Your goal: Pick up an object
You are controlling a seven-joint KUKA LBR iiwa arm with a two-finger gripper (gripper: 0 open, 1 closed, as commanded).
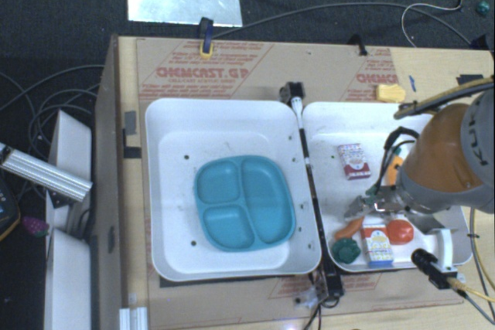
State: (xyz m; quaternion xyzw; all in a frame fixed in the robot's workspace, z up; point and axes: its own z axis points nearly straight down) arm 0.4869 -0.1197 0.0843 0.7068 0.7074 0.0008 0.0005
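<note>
Looking into the right bin, I count five candidates, all crowded toward its near edge except one. The biggest is a small white carton with orange print, lying flat at the near edge: light, stiff card, best taken across its narrow sides. A red-and-white box of similar build lies alone mid-bin, toward the left wall, with bare floor all round it; I judge it the easiest pick. The red toy tomato touches the carton's right side; it looks like smooth, round plastic, so it may squirt out unless it is gripped across the middle. The orange carrot-like piece is slim and probably hard, so I'd pinch it across its width. The green lump sits in the near-left corner, tight to the walls, and I can't make out what it is.

The gripper hangs low just above the carrot and carton. Whether it is spread or closed I cannot tell, and I see nothing held in it.

The arm overhangs the bin's right half and hides the floor there. The left bin carries only a blue divided plate, well out of the way. A yellow block lies on the bench beyond the right bin's far edge.
</note>
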